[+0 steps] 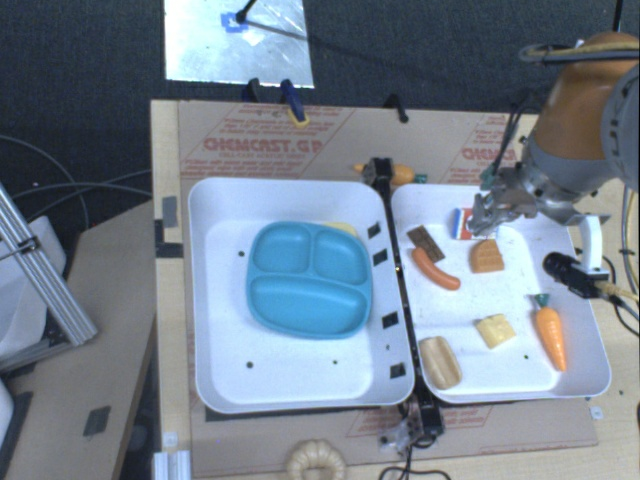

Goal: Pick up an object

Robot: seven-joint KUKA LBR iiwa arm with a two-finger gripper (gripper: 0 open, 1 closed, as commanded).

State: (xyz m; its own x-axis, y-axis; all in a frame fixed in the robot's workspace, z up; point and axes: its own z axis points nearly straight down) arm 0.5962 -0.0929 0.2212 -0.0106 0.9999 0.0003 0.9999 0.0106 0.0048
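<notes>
The right bin (590,368) holds several toy foods. They are a brown bar (425,240), a red sausage (436,269), a brown toast piece (487,257), a yellow cheese cube (494,330), a carrot (550,337) and a bread roll (440,360). A small red, white and blue carton (461,223) stands near the bin's far edge. My gripper (484,218) hangs low over the far part of this bin, right beside the carton and just above the toast piece. I see nothing lifted.
The left bin (215,268) carries a blue divided plate (308,279) with a pale yellow thing (343,228) at its far edge. An orange item (401,175) lies beyond the bins' divider. A tan ring (318,460) sits at the bench front.
</notes>
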